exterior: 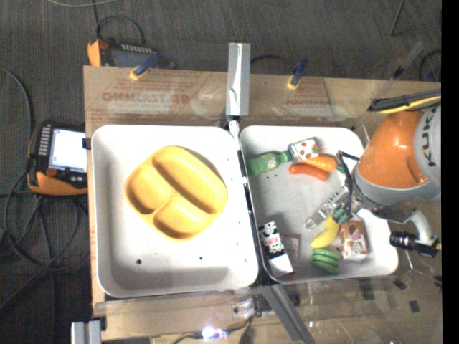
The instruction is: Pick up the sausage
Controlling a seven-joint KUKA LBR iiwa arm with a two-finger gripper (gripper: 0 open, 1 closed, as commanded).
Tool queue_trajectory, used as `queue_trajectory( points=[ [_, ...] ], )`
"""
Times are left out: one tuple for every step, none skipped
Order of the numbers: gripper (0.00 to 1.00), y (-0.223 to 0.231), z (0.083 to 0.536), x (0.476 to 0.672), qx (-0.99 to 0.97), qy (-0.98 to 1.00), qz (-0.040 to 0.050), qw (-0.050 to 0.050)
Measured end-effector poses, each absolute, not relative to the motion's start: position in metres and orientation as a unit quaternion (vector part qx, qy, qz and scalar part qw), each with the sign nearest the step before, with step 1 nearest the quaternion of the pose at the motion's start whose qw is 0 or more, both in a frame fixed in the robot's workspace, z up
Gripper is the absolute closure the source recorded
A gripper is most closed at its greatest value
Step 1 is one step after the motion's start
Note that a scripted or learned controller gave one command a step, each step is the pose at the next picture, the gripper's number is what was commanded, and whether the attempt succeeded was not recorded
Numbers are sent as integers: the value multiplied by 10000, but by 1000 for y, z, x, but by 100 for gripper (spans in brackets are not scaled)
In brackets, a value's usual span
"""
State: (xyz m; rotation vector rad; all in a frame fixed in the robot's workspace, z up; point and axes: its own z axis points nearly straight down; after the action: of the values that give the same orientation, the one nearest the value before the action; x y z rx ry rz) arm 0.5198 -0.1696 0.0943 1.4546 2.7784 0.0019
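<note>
1. In the left bin (107, 264) a big yellow sectioned plate (176, 191) fills the middle, apart from the toys.
2. The right bin (373, 267) crowds the small toys together.
3. The sausage (314, 166) lies near its far wall, untouched.
4. The gripper (334, 211) hangs above the banana (325, 233), below the sausage; its state I cannot tell.

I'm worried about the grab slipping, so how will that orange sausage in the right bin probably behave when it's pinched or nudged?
The sausage looks like a smooth, rounded toy, so it is probably stiff, light and a bit slippery. Its curved, tapering shape may let it roll or pivot if nudged. It lies against the small carton, which could get dragged along.
</note>
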Motion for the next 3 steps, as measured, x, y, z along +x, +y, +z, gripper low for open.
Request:
queue_trajectory(
  points=[
    [100,-155,93,526,2998,9539,-19,107],
    [100,-77,183,508,3654,9309,5,-1],
    [100,-3,220,534,3759,9267,1,0]
  ],
)
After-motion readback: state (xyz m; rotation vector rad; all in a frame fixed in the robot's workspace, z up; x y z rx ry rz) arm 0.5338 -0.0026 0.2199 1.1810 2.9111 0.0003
